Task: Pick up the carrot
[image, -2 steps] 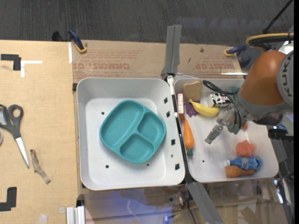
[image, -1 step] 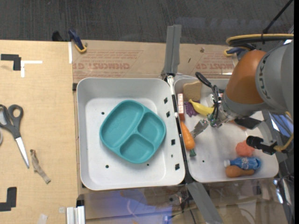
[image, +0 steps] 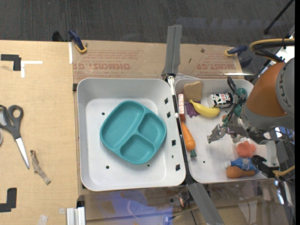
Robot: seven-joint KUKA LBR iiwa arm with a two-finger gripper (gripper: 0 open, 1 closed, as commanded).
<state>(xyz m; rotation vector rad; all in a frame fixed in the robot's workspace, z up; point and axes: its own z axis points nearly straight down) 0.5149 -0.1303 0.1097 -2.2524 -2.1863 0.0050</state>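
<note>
Camera view: the carrot point(image: 188, 137) lies in the right bin point(image: 202, 170), against that bin's left wall, just below the banana point(image: 205, 108). The gripper point(image: 216, 134) hangs over the right bin, to the right of the carrot and apart from it. Whether it is released or clenched cannot be determined. The left bin point(image: 89, 172) holds a teal divided plate point(image: 133, 131).

Orange carrot point(image: 188, 138), teal plate point(image: 133, 131), white bins point(image: 84, 139)

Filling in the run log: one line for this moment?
claw over right bin | carrot by left wall, apart from claw | not yet picked up
</note>
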